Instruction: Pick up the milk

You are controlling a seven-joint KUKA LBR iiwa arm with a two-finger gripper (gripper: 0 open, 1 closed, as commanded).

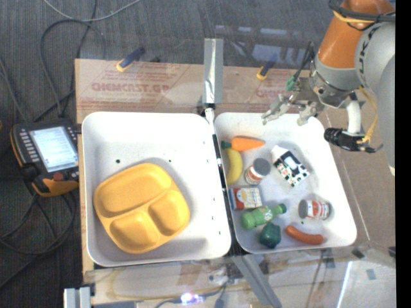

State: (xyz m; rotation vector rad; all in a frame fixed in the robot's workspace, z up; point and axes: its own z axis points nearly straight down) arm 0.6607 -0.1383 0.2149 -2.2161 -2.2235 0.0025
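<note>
On the desk (141, 85) I see two white bins; the milk (290, 166) lies in the right bin (334, 172), and my claw (289, 111) hangs released above its far rim.

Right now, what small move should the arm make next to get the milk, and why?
Probably move the gripper down-left over the milk carton before descending. It hangs open above the right bin's far rim, holding nothing, while the carton lies in the bin beside the small can.
</note>
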